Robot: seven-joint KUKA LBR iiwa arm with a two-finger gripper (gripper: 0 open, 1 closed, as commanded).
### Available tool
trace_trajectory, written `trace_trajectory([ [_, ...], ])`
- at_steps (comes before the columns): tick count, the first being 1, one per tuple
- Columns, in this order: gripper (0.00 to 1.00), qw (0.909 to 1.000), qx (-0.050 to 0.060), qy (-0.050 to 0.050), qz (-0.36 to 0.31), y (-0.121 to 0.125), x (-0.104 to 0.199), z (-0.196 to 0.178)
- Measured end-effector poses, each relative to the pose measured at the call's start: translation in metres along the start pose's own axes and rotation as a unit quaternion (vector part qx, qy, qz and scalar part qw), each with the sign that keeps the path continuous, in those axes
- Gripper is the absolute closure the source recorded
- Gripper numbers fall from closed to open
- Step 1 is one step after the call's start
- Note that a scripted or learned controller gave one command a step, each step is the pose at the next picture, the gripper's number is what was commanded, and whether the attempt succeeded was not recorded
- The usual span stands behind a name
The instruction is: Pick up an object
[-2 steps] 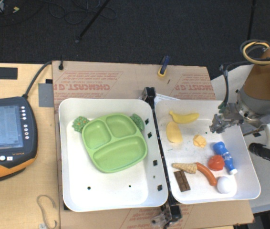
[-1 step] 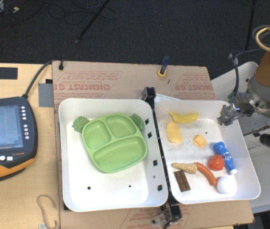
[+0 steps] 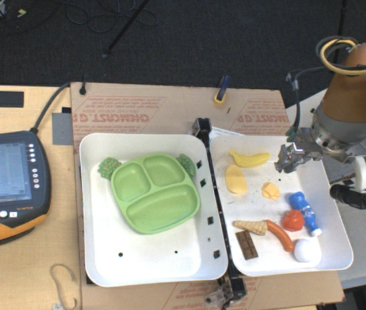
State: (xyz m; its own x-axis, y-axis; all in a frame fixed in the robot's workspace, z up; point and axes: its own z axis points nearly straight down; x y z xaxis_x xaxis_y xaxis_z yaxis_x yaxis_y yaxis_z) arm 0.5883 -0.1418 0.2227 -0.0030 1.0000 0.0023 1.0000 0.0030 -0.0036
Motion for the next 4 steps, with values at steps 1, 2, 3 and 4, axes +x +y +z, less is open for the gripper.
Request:
trace_trajectory([
  [1, 1.0, 1.0, -0.001, 0.0, 0.0, 0.014, 0.048, -0.011],
  [2, 1.0, 1.0, 0.001, 0.0, -0.001, 0.022, 0.107, 0.004],
  [3, 1.0, 1.0, -0.001, -0.001, 0.0, 0.024, 0.103, -0.015],
  [4, 1.0, 1.0, 0.0, -0.001, 0.0, 0.031, 0.101, 0.0],
])
